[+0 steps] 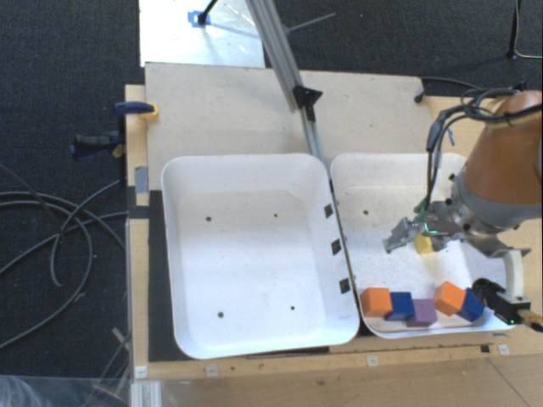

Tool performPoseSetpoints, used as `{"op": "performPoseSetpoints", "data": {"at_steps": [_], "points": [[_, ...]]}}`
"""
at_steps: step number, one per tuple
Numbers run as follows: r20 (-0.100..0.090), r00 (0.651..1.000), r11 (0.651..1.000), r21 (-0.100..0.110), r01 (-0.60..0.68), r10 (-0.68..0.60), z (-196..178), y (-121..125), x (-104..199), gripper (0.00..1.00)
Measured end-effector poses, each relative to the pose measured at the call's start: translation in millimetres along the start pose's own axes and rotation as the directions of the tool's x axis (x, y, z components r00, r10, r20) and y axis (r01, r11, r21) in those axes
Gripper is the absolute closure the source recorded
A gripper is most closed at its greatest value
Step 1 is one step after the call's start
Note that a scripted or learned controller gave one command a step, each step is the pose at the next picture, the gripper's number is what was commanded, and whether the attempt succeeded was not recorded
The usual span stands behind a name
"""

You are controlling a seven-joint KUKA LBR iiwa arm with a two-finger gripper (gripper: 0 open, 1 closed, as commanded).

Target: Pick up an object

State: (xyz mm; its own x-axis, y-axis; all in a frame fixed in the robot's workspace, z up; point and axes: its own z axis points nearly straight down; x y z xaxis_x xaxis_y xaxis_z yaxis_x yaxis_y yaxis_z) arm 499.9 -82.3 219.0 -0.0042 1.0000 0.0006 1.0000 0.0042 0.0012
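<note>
— Since the arm is hanging over the right bin [373,185], which thing would you say it's after?

— The yellow block [423,244], I'd guess. It sits mid-bin, right by the end effector [413,235], partly tucked under it. Whether the fingers are apart or closed, I can't tell from here; the wrist hides them.

— Would it be awkward to lift?

— Doubt it. It looks like a small, rigid toy cube, light, nothing that would crush. Flat faces, so pinch two opposite sides squarely; maybe a bit slick if it's smooth plastic or painted.

— And the others?

— An orange block [376,301], blue block [400,305] and purple block [422,312] huddle touching along the near wall, with another orange one [450,298] and a blue one [472,309] just beside. Crowded, harder to get fingers around. The yellow one stands apart from them.
</note>
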Motion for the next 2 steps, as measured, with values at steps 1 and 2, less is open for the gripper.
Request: {"op": "performPoseSetpoints", "data": {"at_steps": [1,2], "points": [[0.0,1.0,1.0,0.001,-0.002,0.002,21,-8,11,0.0],[0.005,1.0,1.0,-0.011,-0.003,0.003,-67,24,-32,0.0]]}}
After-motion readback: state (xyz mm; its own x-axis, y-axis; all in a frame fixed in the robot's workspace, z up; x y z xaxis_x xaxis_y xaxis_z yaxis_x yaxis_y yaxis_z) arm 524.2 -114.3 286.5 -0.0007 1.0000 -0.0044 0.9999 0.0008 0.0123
